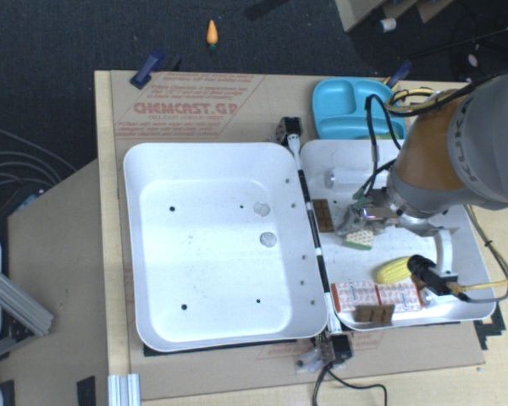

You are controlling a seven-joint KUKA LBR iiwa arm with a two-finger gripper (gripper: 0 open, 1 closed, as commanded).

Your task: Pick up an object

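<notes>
Entry, my read: step = descent/approach over right bin [483, 311], w/ nothing lifted yet.

- Pincer [358, 218]: low in right bin, near its left wall; tips apart or together, can't tell, arm body masks them.
- Small green-white item [358, 240]: just below the pincer, maybe touching.
- Brown block [323, 216]: just left of the pincer.
- Yellow object [394, 270]: near, twd front.
- Left bin [152, 227]: well apart.

Next, I judge: settle on the green-white item, close, lift.
</notes>
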